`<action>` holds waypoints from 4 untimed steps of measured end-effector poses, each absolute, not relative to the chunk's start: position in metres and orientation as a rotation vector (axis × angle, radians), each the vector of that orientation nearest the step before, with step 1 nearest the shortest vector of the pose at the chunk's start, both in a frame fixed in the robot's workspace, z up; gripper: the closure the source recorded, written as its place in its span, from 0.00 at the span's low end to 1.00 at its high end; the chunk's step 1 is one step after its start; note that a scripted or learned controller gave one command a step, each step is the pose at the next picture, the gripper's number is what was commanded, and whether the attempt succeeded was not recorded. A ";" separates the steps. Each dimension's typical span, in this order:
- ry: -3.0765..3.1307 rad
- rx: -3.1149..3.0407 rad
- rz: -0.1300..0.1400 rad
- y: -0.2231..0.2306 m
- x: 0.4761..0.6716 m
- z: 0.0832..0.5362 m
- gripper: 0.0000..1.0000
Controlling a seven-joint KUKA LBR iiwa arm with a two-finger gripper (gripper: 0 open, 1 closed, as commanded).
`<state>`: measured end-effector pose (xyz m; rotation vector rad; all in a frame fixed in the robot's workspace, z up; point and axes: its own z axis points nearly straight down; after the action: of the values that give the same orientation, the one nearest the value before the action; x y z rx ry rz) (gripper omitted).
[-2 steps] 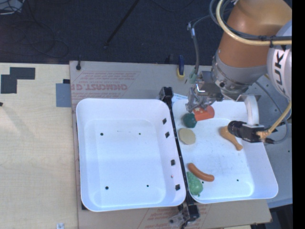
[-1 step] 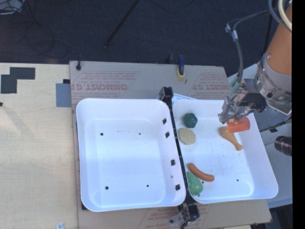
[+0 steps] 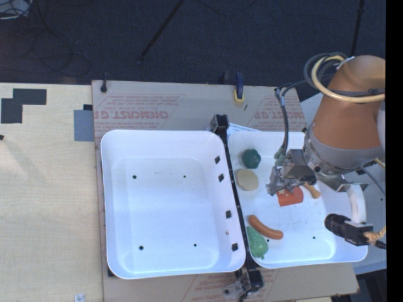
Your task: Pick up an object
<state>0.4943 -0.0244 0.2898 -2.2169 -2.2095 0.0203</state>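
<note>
My gripper [image 3: 283,182] hangs low in the right bin [image 3: 315,250], at its middle. A red block [image 3: 291,197] lies right under and just in front of it, partly covered by the gripper's body. A small orange piece [image 3: 313,191] pokes out to the right of the block. Left of the gripper lie a dark green ball [image 3: 252,158] and a beige disc [image 3: 247,180]. Nearer the front edge are an orange sausage [image 3: 265,227] and a light green lump [image 3: 257,245].
The left bin [image 3: 119,168] stands beside the right one, and black clips [image 3: 221,161] sit along their shared wall. Both bins rest on a cardboard sheet [image 3: 157,106]. The arm's orange band [image 3: 349,106] looms over the right bin's far right corner.
</note>
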 end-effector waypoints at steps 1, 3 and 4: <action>-2.232 -2.224 -0.013 -0.007 0.544 0.412 1.00; -2.227 -2.209 0.003 -0.065 0.476 0.469 1.00; -2.225 -2.207 0.010 0.025 0.490 0.374 1.00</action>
<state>0.4903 0.0252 0.3738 -2.2071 -2.2249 0.0101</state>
